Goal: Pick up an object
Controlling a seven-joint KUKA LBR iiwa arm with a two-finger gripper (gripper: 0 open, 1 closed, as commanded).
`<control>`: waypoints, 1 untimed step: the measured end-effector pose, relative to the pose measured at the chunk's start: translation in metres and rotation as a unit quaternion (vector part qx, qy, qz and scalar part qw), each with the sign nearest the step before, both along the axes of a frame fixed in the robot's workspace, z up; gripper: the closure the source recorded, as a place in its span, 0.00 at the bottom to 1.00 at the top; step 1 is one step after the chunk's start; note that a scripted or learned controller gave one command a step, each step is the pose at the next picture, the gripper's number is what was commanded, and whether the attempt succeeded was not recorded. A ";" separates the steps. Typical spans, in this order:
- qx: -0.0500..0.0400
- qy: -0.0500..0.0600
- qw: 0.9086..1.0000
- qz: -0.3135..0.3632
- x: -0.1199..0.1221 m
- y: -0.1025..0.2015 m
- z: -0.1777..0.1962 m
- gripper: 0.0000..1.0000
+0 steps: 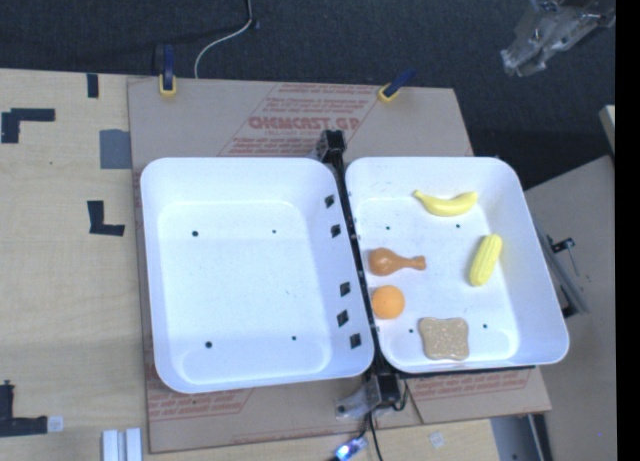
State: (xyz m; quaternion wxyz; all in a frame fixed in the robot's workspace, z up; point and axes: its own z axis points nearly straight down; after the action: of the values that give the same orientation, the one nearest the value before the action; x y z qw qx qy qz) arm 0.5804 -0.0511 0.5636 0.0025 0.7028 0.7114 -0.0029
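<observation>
The right bin (500, 179) holds a yellow banana (446, 203) near its far edge, a yellow corn cob (485, 259) on its right side, an orange chicken drumstick (394, 263) by its left wall, an orange ball (388, 302) below the drumstick, and a slice of toast (443, 338) near its front edge. My gripper (530, 49) hangs high at the top right, well beyond the far edge of the right bin and apart from every object. Nothing sits between its fingers.
The left bin (160, 189) stands beside the right one on a brown board (300, 119). Black clips (345, 289) line the seam between the bins. A white cable (225, 37) runs over the dark floor behind the board.
</observation>
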 end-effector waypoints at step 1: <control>0.000 0.000 1.000 0.000 0.000 0.001 0.010 1.00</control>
State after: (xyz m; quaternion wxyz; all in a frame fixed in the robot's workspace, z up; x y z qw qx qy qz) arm 0.5807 -0.0506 0.5736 0.0026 0.7025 0.7117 -0.0030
